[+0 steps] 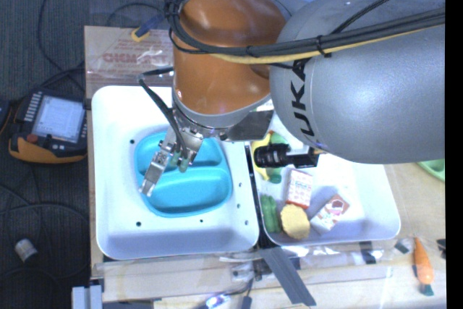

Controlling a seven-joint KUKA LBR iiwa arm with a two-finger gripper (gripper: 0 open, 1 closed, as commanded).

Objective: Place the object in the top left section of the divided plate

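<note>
**A:** Count first. Bins?

**B:** Two white bins side by side on the counter (416, 206): left bin (108, 177) and right bin (376, 222). One blue divided plate (192, 195) lies mid-floor in the left bin.

**A:** Loose items?

**B:** Four that I can count, all in the right bin. One white-and-red carton (299, 192) is mid-floor, and a second white-and-red carton (334, 210) lies toward the front edge. One yellow round lump (294, 222) and one green piece (269, 212) sit at the front left corner, the lump touching the first carton. I cannot tell which of them is the task's object.

**A:** Gripper?

**B:** One gripper (165, 177), over the plate's top left section (145, 154). The fingers (155, 174) are apart, with blue plate showing between them and nothing clamped that I can see. There is a greenish speck at one fingertip, too small to identify.

**A:** Hidden?

**B:** The arm (362, 83) covers the back edge of both bins and the plate's back rim. The plate's top right section is only partly seen.
</note>
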